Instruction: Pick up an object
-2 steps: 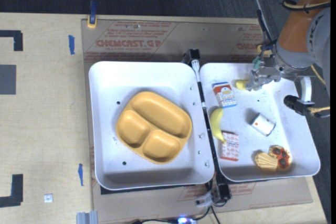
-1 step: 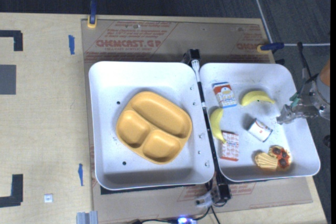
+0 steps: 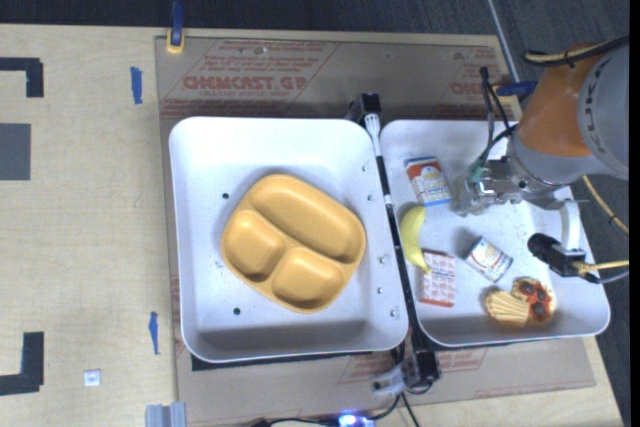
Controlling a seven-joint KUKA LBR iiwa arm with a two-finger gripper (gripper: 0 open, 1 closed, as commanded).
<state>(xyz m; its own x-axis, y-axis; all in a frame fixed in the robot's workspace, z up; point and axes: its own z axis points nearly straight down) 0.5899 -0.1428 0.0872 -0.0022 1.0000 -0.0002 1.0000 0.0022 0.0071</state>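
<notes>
A yellow three-compartment plastic tray (image 3: 292,241) lay in the left white bin (image 3: 200,155). In the right white bin (image 3: 590,315) lay a yellow banana (image 3: 411,234), cartons and a small can (image 3: 489,258). The gripper (image 3: 478,187) hovered above the far part; I couldn't tell how its fingers stood.

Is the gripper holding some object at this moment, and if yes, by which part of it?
It cannot be told. The gripper is low in the right bin, between the small carton and the can, touching neither visibly.
</notes>
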